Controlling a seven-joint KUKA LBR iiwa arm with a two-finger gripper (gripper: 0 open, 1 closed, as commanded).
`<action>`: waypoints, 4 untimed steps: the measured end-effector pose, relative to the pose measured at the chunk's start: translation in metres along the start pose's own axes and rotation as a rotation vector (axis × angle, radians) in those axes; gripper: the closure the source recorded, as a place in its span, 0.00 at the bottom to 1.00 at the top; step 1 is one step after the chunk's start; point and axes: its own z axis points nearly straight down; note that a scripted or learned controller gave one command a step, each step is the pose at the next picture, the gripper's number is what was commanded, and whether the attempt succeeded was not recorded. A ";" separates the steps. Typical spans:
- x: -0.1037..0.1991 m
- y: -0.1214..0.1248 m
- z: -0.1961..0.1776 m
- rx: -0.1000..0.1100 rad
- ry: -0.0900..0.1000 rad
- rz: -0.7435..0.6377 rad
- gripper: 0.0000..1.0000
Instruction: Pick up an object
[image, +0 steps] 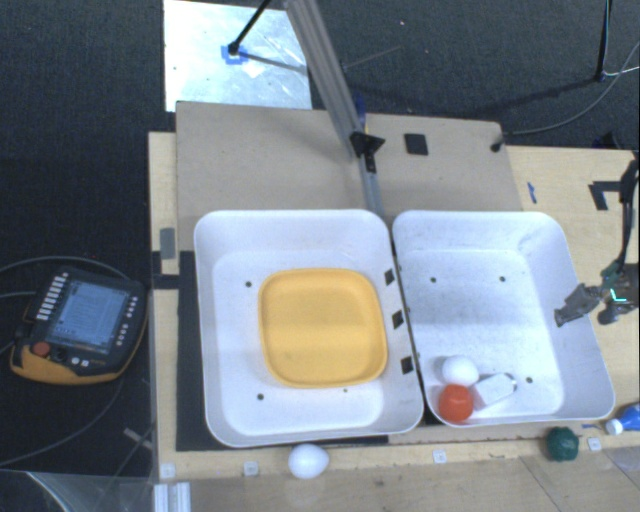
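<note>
1. Since nothing looks lifted yet, the pick is all left: red ball (456, 402) lies in the right bin (540, 235), near corner, touching a white ball (459, 369).
2. Further back, gripper (578, 305) sits at that bin's right rim; grip state unreadable.

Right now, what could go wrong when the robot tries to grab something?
1. The red ball, white ball and a white piece huddle in one corner of the right bin; the tool might bump the wall or nudge a neighbour.
2. The yellow plate lies flat, so it may slip.
</note>
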 end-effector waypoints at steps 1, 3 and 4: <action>0.000 0.000 0.000 0.000 0.000 0.000 0.00; -0.002 0.004 0.123 0.004 0.001 0.001 0.00; -0.002 0.003 0.166 0.003 0.001 0.001 0.00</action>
